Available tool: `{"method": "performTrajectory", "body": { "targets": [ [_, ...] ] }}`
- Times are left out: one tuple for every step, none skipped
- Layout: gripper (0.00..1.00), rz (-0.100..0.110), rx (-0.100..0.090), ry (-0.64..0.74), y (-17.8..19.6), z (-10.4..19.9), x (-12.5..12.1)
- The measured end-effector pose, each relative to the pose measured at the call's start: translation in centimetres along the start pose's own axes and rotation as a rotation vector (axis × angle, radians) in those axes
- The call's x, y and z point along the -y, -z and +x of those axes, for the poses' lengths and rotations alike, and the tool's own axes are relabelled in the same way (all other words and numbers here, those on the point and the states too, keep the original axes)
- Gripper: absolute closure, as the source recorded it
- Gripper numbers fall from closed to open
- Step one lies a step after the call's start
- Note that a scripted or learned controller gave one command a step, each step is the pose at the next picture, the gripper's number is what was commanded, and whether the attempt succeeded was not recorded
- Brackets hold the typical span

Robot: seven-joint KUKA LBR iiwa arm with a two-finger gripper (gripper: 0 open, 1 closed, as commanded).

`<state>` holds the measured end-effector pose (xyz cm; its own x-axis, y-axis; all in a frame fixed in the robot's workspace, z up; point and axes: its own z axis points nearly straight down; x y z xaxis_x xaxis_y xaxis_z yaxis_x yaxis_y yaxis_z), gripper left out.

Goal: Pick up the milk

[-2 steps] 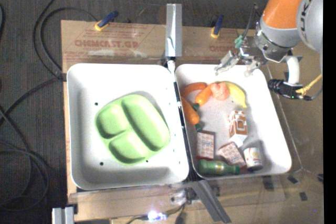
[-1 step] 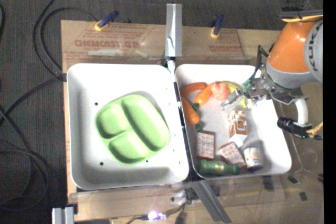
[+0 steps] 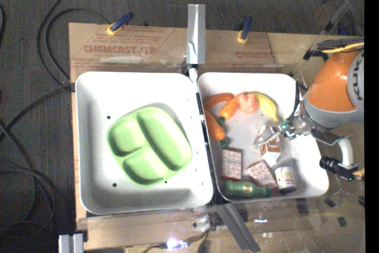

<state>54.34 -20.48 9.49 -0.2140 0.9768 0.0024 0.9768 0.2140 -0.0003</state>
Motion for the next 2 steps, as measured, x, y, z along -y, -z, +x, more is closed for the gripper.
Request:
{"method": "performTrajectory", "body": {
  "targets": [
    [1.00, -0.001, -0.001, 0.000, 0.8, 0.0, -0.2],
    [1.00, 0.004, 0.000, 0.016, 8.8, 8.9, -2.7]
  ]
}}
